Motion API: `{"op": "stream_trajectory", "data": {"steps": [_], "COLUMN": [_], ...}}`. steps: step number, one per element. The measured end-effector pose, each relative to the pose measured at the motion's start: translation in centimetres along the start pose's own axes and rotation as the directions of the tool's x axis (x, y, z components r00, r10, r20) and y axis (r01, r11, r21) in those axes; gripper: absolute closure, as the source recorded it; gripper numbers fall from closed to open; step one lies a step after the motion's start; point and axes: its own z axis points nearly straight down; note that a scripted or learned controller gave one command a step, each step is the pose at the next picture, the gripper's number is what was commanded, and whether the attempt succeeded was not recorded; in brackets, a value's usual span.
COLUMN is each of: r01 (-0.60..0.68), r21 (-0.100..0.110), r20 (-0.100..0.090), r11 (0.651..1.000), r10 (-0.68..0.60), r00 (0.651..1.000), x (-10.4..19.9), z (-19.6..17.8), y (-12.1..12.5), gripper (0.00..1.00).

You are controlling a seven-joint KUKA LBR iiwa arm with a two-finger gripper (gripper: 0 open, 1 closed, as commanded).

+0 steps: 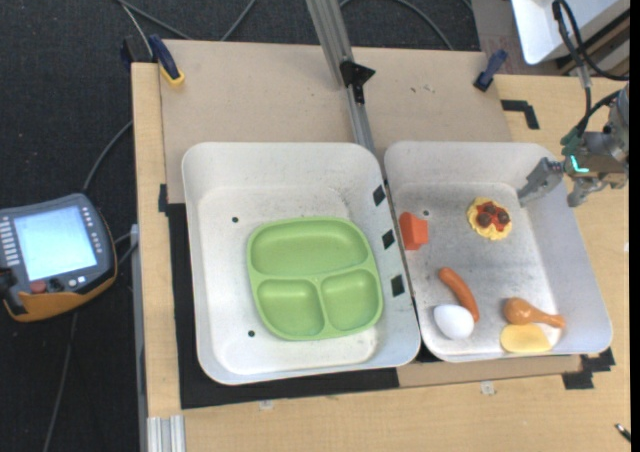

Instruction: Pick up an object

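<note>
Objects are all in the right bin (560, 240): a small pizza-like toy (491, 218) near the back, an orange block (414, 231) against the left wall, a sausage (458, 290) mid-bin, a white egg (453, 321) at the front, a drumstick (530, 315) and a yellow piece (527, 339) touching it at the front right.

Left bin (215, 190) holds a green divided plate (315, 275), nothing on it.

Gripper (558, 187) sits at the right bin's back-right corner, above the rim, fingers spread apart with nothing between them. So: open, empty.

Step in hand, as I read it: approach. No target committed, no contact with anything.

Nearest candidate is the pizza toy, just to the left of the gripper and a little nearer the front. It lies apart from the others, so there's clean finger room on both sides. But it looks flat, which probably means the fingertips must go right down to the bin floor to get any purchase.

Sausage is the other decent option: free-standing, narrow, graspable across its short axis if the wrist rotates to match its diagonal.

Drumstick and yellow piece touch, so there's a risk of nudging one while closing on the other. Egg is round and likely to squirt out.

Next move calls for: translate over the chosen item, align the fingers across its narrow side, descend, close.
</note>
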Motion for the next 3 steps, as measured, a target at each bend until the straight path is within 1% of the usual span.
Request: {"op": "stream_trajectory", "data": {"steps": [1, 2, 3], "r01": [0.000, -0.001, -0.001], "r21": [-0.001, 0.006, 0.006], "r20": [0.000, -0.002, -0.002], "r11": [1.000, 1.000, 1.000], "r10": [0.000, 0.001, 0.001], "r00": [1.000, 1.000, 1.000], "x": [0.0, 0.4, -0.2], "z": [-0.1, 6.3, 12.3], "y": [0.0, 0.0, 0.1], "gripper": [0.00, 0.00, 0.00]}}
